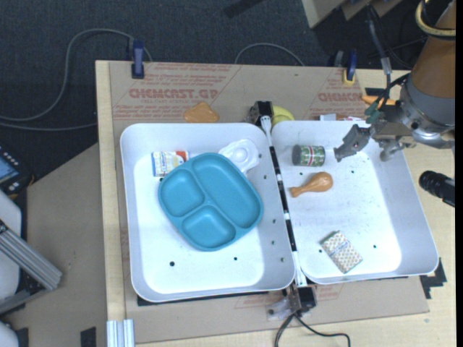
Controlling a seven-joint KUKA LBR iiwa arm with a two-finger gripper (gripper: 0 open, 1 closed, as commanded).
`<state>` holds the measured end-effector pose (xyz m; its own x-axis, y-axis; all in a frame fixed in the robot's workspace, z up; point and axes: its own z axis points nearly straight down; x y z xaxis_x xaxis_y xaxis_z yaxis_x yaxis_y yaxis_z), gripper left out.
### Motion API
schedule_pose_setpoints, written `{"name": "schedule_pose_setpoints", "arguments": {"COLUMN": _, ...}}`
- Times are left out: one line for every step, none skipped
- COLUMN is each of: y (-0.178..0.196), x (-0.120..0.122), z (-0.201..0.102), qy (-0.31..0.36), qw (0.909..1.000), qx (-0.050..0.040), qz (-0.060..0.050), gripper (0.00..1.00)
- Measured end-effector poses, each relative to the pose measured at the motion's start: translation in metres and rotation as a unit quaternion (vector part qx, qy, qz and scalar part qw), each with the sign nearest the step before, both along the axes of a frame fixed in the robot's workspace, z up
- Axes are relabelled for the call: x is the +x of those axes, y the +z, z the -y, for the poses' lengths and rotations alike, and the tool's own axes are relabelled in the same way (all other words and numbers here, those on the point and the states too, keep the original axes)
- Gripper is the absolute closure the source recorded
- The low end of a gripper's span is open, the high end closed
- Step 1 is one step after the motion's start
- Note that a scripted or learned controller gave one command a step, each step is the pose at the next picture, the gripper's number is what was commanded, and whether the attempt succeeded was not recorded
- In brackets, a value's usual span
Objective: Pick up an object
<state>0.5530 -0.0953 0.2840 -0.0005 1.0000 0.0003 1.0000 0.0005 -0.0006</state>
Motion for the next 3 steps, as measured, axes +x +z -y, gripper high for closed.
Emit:
{"name": "schedule_pose_setpoints", "arguments": {"y": -0.196, "x": 0.029, "z": 0.005, "qy": -0.001, "qw": 1.0, "qx": 0.0014, "qz": -0.005, "gripper": 0.0}}
{"name": "schedule_pose_setpoints", "arguments": {"y": -0.202, "x": 0.101, "z": 0.015, "qy": 0.001, "qw": 1.0, "qx": 0.0001, "qz": -0.002, "gripper": 0.0}}
{"name": "schedule_pose_setpoints", "arguments": {"y": -0.188, "x": 0.102, "z": 0.015, "qy": 0.001, "qw": 1.0, "qx": -0.0001, "qz": 0.001, "gripper": 1.0}}
